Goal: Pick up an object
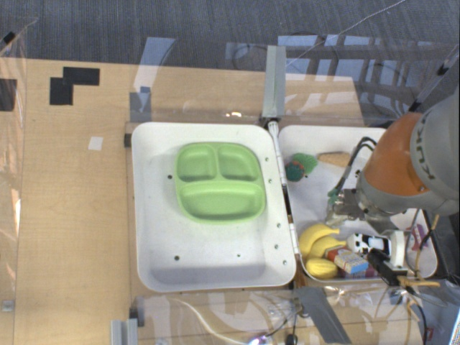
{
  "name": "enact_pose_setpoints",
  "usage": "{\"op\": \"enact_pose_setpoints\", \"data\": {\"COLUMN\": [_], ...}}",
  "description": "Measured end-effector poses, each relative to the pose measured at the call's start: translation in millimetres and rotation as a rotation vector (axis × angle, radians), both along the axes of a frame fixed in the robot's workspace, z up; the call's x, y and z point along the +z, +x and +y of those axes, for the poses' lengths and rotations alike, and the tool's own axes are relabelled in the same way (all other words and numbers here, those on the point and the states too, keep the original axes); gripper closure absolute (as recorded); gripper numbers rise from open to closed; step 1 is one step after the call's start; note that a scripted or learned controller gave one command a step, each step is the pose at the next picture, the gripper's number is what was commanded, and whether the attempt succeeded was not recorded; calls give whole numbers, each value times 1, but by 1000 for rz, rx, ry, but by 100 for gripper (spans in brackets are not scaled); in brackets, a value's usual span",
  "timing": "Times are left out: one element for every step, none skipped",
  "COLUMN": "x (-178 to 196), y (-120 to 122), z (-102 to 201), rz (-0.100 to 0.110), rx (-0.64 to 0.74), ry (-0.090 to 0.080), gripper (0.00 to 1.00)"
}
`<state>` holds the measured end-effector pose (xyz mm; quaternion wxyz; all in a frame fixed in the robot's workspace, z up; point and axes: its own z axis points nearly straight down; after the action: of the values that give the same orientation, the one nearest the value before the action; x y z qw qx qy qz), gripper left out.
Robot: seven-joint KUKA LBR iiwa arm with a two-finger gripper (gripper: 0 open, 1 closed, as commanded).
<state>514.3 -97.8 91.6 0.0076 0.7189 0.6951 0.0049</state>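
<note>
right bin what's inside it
Yellow bananas, a green toy, a tan piece and a small reddish box lie in the right bin. The arm covers its right part, hiding anything underneath.

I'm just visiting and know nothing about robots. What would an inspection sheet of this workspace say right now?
Surface: wooden bench bearing two white bins, the left bin and the right bin.
Job's things: green divided plate in the left bin; bananas, small red and blue box, green and red toy and pale tan piece in the right bin.
Clutter: nothing seen.
Tool: tool low over the right bin, just above the bananas; open or shut cannot be told.
Cables: thin cable across the floor; wires at the bench's near edge.
Surroundings: grey carpet; black marks on the bench's far left.
</note>
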Motion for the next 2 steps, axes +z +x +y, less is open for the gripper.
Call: {"op": "enact_pose_setpoints", "data": {"x": [0, 0], "y": [-19, 32], "z": [-34, 6], "rz": [-6, -2], "rx": [245, -48], "ry": [-5, 3], "gripper": [100, 100]}}
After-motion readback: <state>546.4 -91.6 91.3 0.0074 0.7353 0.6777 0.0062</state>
